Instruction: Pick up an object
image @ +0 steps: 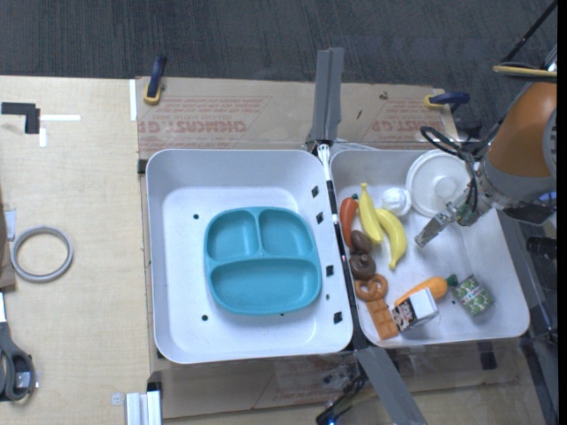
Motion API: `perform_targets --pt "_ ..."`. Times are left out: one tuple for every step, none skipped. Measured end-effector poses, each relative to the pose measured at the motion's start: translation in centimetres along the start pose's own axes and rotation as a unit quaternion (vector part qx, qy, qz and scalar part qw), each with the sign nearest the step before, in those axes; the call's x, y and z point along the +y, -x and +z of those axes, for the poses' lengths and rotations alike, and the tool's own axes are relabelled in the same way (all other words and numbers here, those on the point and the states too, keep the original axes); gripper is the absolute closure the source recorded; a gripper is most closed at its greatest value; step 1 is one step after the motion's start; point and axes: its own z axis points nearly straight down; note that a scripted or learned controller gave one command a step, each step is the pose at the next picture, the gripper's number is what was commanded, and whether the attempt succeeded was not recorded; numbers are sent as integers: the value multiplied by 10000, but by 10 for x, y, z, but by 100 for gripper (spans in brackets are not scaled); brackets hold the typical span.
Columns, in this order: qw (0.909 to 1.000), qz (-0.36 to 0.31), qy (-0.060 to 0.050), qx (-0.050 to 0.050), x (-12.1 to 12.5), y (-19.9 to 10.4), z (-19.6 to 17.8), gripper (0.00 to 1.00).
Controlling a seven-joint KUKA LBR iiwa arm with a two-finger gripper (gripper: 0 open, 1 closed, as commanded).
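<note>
The pincer (436, 228) hangs low over the right bin (505, 326), and it is too small and blurry for me to tell how it is set. It is just right of the bananas (383, 224) and below a white bowl (437, 182). The arm (523, 144) comes in from the right, with its orange band up high.

Many toys lie in the right bin. The two yellow bananas sit near its left side, with a red pepper (348, 212) beside them. Under them are a brown donut (361, 265) and a pretzel (370, 288). A small box (416, 309) lies near the front, touching an orange carrot (425, 288). A little green can (473, 295) is just right of them.

The left bin (168, 255) holds a blue plate (263, 260) with three parts.
</note>
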Motion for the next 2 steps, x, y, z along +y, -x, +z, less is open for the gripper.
perform_targets --pt "10000 92 -31 17 55 -30 2 0" --pt "9988 482 -2 -8 14 -102 0 0"
